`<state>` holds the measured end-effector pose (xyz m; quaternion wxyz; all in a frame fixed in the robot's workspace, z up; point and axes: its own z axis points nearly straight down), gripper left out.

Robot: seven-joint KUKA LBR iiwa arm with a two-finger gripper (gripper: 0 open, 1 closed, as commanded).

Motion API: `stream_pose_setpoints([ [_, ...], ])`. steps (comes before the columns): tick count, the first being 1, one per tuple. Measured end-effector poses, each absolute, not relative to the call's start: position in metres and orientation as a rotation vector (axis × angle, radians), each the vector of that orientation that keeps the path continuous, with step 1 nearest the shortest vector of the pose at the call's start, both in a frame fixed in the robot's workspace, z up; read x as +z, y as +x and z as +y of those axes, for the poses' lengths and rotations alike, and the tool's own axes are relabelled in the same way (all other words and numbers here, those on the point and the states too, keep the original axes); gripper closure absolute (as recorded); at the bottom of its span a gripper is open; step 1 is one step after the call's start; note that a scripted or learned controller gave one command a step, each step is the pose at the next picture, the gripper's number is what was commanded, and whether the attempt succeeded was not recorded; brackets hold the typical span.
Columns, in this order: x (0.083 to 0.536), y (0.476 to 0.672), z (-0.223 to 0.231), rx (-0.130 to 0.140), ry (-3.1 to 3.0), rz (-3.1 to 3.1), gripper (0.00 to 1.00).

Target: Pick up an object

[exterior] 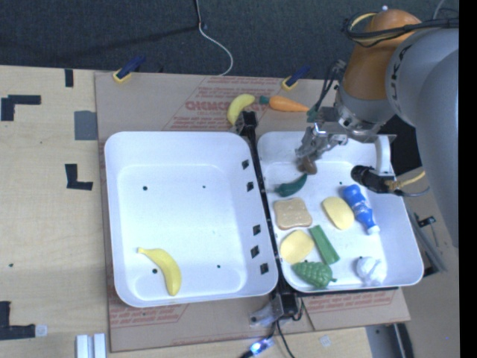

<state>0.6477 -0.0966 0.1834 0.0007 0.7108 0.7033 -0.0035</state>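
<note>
Where jaws hover over right bin [391, 248], just beside dark green vegetable [292, 186], their opening unclear.

The arm [428, 73] is cut off by the right edge. The small white thing [370, 269] in the right bin [395, 241] is too blurred to name.

Glossy white bins [179, 200], probably plastic, on matt brown cardboard sheet [209, 104]
</note>
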Motion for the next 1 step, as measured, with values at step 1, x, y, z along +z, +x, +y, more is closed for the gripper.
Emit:
stream_pose_setpoints([
  [1, 0.1013, 0.5411, -0.132, -0.019, 2.239, 2.224, 1.0],
])
